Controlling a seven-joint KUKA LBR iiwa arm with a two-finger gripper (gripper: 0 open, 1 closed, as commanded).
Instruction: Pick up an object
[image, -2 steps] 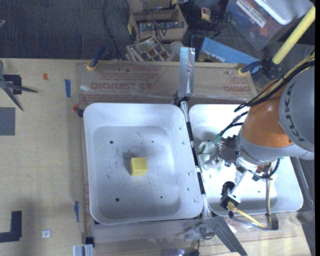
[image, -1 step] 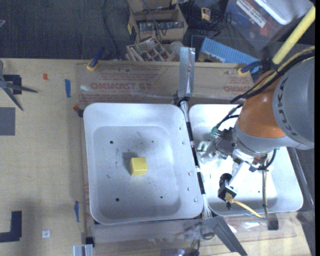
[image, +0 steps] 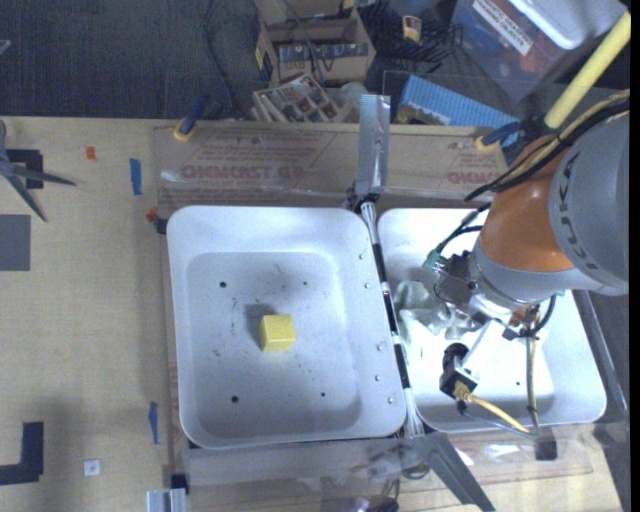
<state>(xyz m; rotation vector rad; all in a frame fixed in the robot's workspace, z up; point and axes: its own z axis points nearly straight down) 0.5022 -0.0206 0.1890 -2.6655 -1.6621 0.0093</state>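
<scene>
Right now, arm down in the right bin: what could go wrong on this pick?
1. The yellow block sits in the left bin, while the hand is low in the right bin, by a pale object too blurred to identify; the grasp may miss.
2. Loose cables hang near the wrist and could snag the divider when crossing over.

Cardboard sheet (image: 270, 160) behind the bins, blue tape strip (image: 135, 176) on wooden bench (image: 80, 330)

Two white bins (image: 200, 240) look like smooth plastic (faintly scuffed); the desk (image: 80, 330) is pale matt wood.
</scene>
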